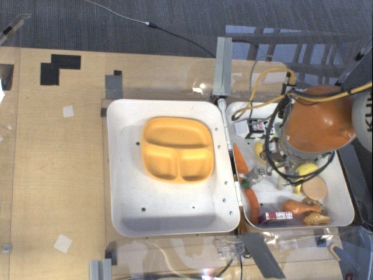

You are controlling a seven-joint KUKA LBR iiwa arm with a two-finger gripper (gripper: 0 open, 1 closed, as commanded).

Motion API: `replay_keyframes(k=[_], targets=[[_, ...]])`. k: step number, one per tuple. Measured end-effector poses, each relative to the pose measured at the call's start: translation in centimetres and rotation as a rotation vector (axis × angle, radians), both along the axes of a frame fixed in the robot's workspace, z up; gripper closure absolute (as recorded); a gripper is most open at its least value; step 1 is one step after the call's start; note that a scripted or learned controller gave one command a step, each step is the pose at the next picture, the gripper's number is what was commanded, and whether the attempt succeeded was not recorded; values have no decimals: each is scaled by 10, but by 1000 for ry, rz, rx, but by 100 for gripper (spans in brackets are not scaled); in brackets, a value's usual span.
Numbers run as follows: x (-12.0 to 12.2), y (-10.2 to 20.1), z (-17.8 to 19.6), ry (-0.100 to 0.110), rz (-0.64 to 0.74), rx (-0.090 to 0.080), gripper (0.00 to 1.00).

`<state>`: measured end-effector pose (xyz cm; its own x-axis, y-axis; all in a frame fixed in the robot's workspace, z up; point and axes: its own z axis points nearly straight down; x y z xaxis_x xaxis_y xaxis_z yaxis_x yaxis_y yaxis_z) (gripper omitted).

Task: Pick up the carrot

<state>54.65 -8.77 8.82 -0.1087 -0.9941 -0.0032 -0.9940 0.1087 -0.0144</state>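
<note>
Camera view: the carrot (238, 159) is seen lying at the right bin's (348, 210) left wall; the claw's (269, 171) state cannot be told.

The grey arm (364, 109) comes in from the right. Its orange band (317, 121) points down, and the tool (269, 169) hangs low under tangled wires.

No text, brand, number or sign can be read anywhere in the camera view. The small dark packet (275, 217) at the near edge of the right bin (348, 212) carries a pale label strip, but its print is too small and blurred to make out.
</note>
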Motion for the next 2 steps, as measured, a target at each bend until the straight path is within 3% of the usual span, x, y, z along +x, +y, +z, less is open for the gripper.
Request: replay_keyframes(k=[1, 2], targets=[[2, 2, 10, -3, -3, 2, 100], [-17, -11, 231, 0, -74, 0, 100]])
